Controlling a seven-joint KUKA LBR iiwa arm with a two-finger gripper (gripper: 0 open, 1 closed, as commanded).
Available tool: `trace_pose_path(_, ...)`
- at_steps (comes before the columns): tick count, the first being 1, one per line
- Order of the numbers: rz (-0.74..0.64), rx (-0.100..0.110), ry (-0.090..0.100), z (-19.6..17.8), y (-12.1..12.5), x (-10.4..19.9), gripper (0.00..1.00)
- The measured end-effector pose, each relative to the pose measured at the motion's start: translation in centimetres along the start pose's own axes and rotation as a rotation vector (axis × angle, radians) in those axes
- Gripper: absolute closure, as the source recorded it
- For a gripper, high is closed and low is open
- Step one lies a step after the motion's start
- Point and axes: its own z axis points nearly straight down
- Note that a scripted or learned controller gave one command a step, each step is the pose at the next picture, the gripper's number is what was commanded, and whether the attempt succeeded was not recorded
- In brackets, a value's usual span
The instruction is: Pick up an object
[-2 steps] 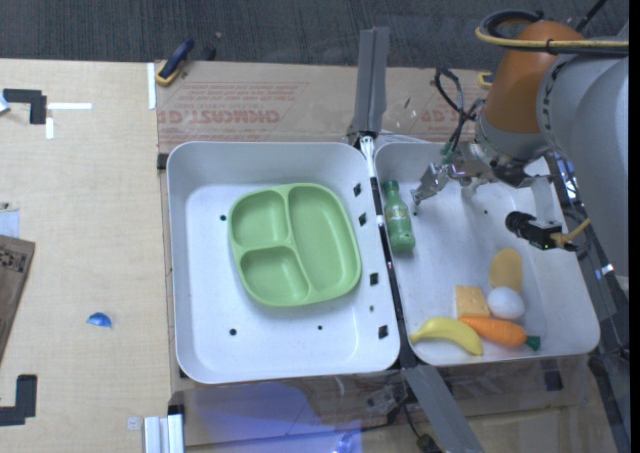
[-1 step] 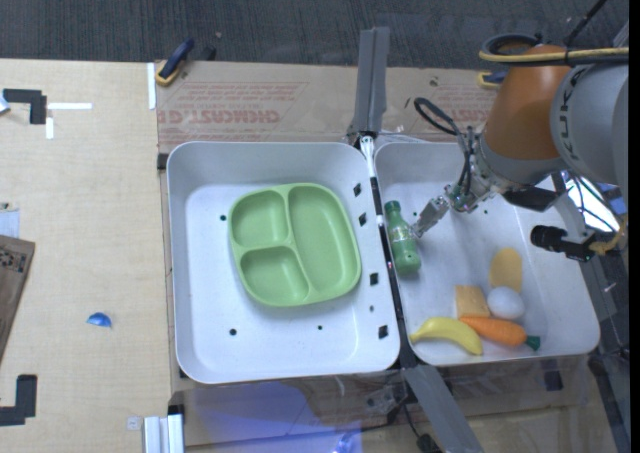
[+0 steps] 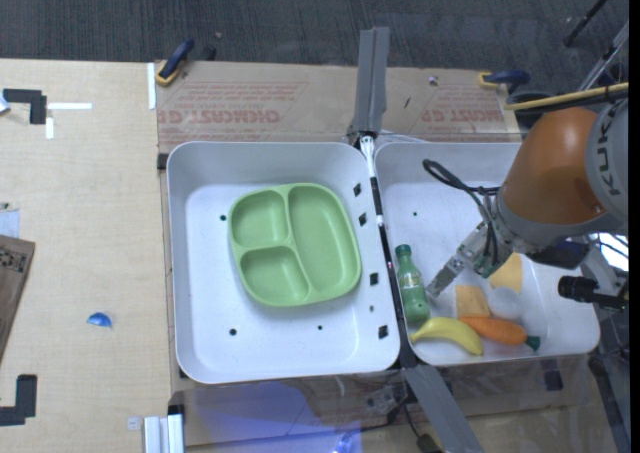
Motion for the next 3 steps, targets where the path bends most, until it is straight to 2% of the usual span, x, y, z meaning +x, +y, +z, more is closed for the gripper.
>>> trace_pose_path(1,-0.177,0.000,0.000,0.0,-2.9,3.3,0.00)
trace_pose_path(2,-0.173,-0.003,-0.002,-0.9,-2.8,3.1,1.00)
trace_pose_path(3,-0.035,0.000,-0.002,-10.0,2.9,4.7,1.00)
